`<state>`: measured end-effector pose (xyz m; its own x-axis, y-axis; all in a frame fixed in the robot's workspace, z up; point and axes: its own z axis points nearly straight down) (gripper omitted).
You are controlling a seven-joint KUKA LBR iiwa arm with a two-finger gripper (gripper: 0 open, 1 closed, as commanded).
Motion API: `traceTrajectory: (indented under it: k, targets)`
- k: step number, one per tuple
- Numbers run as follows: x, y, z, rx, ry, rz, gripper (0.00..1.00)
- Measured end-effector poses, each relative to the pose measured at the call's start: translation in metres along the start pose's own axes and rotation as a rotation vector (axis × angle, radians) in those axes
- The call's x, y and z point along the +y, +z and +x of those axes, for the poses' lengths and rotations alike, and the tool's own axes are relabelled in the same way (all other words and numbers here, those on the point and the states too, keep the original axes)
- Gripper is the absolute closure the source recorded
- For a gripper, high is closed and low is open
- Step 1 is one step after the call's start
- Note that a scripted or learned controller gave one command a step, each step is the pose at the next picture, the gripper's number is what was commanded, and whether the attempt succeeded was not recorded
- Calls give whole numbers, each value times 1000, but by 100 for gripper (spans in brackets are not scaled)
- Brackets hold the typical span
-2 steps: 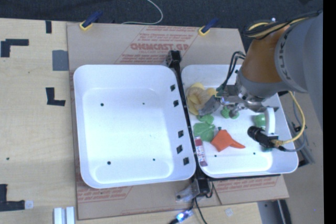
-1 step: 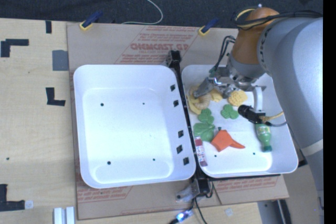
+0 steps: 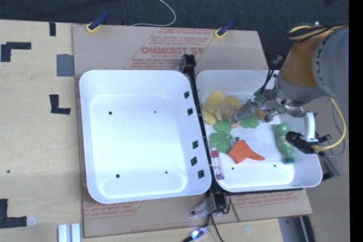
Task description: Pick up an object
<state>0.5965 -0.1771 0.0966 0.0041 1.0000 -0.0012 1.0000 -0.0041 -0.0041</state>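
A cluster of small objects lies in the right bin (image 3: 295, 178), the one nearer the arm. At its middle sit green leaf-shaped pieces (image 3: 222, 134), with a yellow object (image 3: 216, 103) just behind them against the bin's left wall and an orange wedge-shaped piece (image 3: 244, 152) just in front of them. A slim white item with red markings (image 3: 215, 160) lies along the left wall of this bin, beside the orange piece. Well to the right, near the bin's right wall, lies a green bottle-like object (image 3: 282, 141). The gripper (image 3: 245, 113) is low inside this bin, over the upper edge of the cluster, right beside the yellow object and the green pieces; whether its fingers are apart or together cannot be told, and nothing is visibly held between them. The grey arm with its orange band (image 3: 300, 62) reaches in from the right. The left bin (image 3: 91, 88) stands touching the right one along a dark central divider. Both bins rest on a cardboard sheet (image 3: 164, 51) with red printing, laid on the wooden counter (image 3: 34, 133). A blue clip (image 3: 226, 27) and another clip (image 3: 97, 21) grip the sheet's far edge.
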Motion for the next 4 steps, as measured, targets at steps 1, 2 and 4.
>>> traceTrajectory:
  k: [1, 2, 4]
  targets:
    - [70, 14, 24, 5, -15, 18, 0]
    - [7, 11, 40, 1, -4, -1, 0]
    - [25, 12, 83, 1, -4, 0, 0]
